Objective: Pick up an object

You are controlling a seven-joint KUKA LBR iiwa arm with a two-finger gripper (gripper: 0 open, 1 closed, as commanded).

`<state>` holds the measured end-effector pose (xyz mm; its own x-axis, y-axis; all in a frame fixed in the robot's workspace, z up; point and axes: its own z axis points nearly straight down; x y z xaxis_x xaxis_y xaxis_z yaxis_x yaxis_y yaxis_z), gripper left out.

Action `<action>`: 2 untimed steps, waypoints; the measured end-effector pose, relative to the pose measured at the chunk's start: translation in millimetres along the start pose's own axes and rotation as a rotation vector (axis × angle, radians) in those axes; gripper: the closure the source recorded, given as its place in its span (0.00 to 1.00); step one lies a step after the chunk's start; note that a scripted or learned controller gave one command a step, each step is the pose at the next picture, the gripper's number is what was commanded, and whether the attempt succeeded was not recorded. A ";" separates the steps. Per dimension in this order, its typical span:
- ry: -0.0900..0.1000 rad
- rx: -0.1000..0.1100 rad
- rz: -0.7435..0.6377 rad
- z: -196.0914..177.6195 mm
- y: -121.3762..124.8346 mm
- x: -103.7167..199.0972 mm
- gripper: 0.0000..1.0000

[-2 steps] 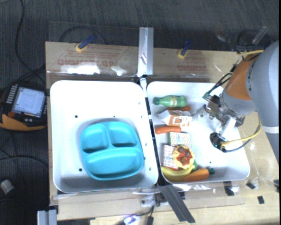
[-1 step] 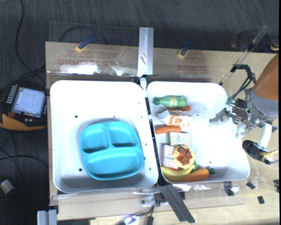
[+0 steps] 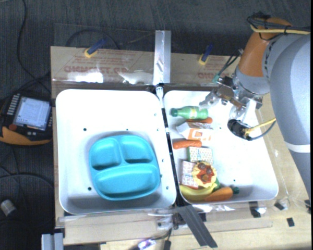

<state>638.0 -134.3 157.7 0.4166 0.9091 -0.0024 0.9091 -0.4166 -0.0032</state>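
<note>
Your two-finger gripper hangs just beside the green plastic bottle — can't tell its state — so centre over the bottle first.

No readable text

Faint red print is showing on the board behind the bins, and the boxes' labels are blurring out.

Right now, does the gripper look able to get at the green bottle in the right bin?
Probably yes. The gripper hangs over the right bin, just right of the green bottle, which lies on its side at the top of the pile with nothing on it.
</note>
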 end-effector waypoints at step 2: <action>-0.002 -0.001 -0.045 -46.0 -48.2 -56.1 0.00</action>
<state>571.0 -165.2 204.0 0.3756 0.9268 -0.0040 0.9268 -0.3757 -0.0019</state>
